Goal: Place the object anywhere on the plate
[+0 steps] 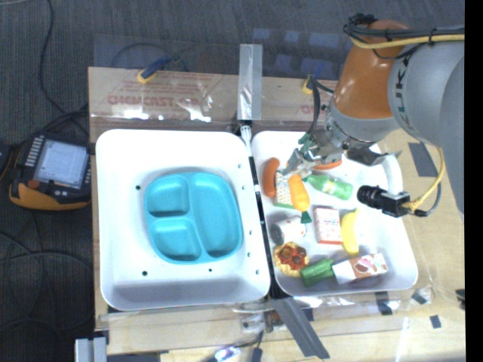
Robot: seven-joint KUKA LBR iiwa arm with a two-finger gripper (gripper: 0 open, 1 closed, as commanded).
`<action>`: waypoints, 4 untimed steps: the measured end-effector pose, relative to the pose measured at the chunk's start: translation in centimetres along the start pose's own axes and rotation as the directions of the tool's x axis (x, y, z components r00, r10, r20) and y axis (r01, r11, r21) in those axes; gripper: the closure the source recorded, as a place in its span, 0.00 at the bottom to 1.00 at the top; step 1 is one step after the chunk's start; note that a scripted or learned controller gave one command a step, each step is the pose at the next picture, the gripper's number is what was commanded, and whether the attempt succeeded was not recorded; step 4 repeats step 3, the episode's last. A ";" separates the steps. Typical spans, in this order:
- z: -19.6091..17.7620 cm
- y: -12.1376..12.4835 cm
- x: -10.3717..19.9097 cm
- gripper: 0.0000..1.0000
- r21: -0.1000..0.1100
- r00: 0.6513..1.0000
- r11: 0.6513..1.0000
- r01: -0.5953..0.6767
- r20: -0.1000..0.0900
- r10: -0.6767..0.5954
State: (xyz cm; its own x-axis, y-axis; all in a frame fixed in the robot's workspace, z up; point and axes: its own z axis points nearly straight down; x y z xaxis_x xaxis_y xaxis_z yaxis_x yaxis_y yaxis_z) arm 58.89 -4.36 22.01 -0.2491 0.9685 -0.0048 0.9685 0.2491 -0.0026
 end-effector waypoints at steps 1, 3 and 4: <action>3.3 -4.6 6.3 1.00 0.002 0.998 0.998 0.058 -0.006 -0.058; 3.7 -4.2 13.5 0.00 -0.001 0.993 0.993 0.120 -0.006 -0.120; 3.7 -4.2 13.5 0.00 -0.001 0.993 0.993 0.120 -0.006 -0.120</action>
